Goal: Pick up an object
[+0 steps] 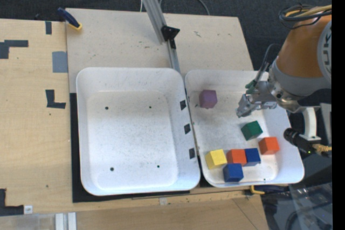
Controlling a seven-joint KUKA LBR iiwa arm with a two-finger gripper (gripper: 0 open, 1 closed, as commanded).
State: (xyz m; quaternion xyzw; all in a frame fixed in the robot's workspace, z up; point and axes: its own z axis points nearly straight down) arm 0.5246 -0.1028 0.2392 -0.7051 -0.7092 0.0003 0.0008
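Note:
The right bin (285, 172) holds several small blocks. A purple block (208, 98) lies near its upper left. A green block (251, 130) sits mid-right, with an orange block (268, 145) just right of it. Along the bin's near side are a yellow block (217, 158), an orange block (236, 156), a blue block (252, 155) and another blue block (233, 172). My gripper (245, 109) hangs over the right bin, just above and left of the green block, with nothing seen between its fingers.
The left bin (86, 89) lies beside the right one. A slanted metal pole (151, 0) with a black clamp crosses above the bins. The grey and orange arm (304, 56) comes in over the right bin's right side.

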